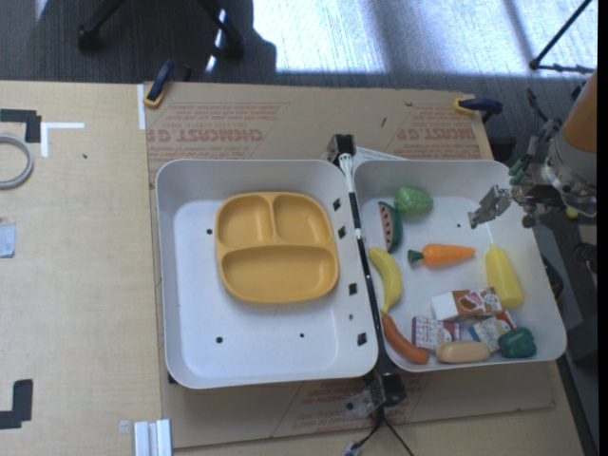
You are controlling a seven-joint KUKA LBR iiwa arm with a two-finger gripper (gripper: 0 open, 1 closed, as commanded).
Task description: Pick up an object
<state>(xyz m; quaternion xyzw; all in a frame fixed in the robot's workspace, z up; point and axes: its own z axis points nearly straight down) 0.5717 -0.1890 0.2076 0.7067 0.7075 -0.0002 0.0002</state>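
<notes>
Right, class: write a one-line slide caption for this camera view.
Robot hand poised over the right bin of toy food; yellow divided plate in the left bin.

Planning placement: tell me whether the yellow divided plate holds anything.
Empty: the yellow plate in the left bin shows three bare compartments.

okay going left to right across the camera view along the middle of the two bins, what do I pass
yellow divided plate → banana → carrot → yellow bottle; the hand hangs above the right bin, near its back right corner.
</notes>
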